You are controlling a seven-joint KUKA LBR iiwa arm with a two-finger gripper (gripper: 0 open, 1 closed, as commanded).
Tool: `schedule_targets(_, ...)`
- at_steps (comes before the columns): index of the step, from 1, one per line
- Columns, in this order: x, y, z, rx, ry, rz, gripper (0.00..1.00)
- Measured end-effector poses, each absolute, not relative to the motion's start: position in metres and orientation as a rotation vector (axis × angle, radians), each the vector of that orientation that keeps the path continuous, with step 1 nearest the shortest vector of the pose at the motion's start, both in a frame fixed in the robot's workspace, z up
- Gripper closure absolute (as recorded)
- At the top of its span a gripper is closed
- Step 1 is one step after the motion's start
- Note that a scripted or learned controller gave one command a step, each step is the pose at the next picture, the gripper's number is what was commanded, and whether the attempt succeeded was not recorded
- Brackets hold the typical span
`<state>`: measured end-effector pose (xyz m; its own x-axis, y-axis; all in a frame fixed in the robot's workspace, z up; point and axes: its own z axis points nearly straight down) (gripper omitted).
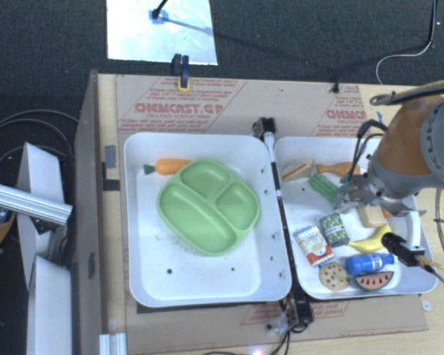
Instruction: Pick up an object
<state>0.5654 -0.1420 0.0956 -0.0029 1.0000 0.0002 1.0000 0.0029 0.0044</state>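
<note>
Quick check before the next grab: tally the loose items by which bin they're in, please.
Left bin: 2, green divided plate and carrot.
Right bin: 9 that I can make out: sandwich, green stick, orange piece, green packet, red-and-white packet, banana, blue bottle, cookie, watermelon slice.
Total: 11. The claw may hide more.

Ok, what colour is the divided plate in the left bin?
Light green: the divided plate shows plainly in the camera view, with an orange carrot at its upper-left edge.
</note>
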Motion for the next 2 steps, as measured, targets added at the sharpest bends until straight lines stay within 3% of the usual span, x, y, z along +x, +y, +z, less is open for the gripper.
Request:
schedule_targets(1, 0.5541, -0.1443, 0.1760, 2.214, 2.220, 0.006, 1.00)
schedule_targets(2, 0.5534, -0.1438, 0.1714, 2.218, 2.222, 0.002, 0.00)
